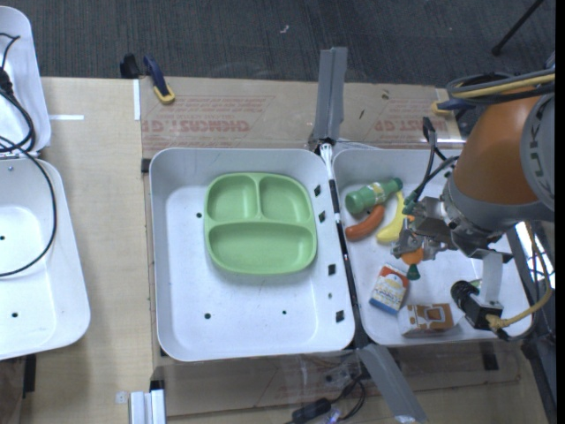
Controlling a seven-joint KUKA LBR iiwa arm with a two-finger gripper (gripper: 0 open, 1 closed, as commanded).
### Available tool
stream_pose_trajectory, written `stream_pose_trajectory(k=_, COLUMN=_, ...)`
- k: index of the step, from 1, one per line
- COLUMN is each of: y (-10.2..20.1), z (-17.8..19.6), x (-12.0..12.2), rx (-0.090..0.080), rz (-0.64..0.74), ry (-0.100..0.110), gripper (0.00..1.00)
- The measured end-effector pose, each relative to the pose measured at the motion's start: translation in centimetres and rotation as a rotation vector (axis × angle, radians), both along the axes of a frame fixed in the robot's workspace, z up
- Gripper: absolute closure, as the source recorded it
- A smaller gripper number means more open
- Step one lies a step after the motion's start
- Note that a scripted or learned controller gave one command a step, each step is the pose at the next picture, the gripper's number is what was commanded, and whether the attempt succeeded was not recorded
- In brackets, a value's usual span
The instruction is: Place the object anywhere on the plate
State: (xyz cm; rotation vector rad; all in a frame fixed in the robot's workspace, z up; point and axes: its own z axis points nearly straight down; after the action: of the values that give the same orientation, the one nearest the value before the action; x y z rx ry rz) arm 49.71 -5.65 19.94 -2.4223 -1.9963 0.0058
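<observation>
Camera view puts our gripper (413, 247) low in the right bin (512, 325), approx mid-bin, just right of the toy food pile. We can't tell how the fingers stand; the wrist block hides them. Something small and orange w/ a bit of green (411, 256) sits right at the tip, but whether it's pinched or just lying under the tool, we can't say.

Just beside the gripper, toward the divider btwn bins: a yellow banana (389, 225), an orange-red sausage-like piece (365, 225) and a green bottle (371, 195), all touching or nearly so, in the bin's far-left part. Nearer the front edge lie a small carton (388, 290) and a brown packet (430, 319), apart from each other.

Further out, the left bin (177, 263) holds the green plate (260, 223), three compartments, set toward that bin's far edge, nothing on it. Both bins rest on the surface (106, 237).

Progress, as we judge it: early. No object is on the plate yet; all candidates sit in the right bin. Left to do: secure one item, lift it, carry across the divider, and release it over the plate.
</observation>
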Motion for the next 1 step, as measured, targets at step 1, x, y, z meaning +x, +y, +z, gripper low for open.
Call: stream_pose_trajectory(k=1, y=0.89, z=-0.91, x=1.85, rx=-0.001, rz=0.156, ry=-0.001, gripper=1.0)
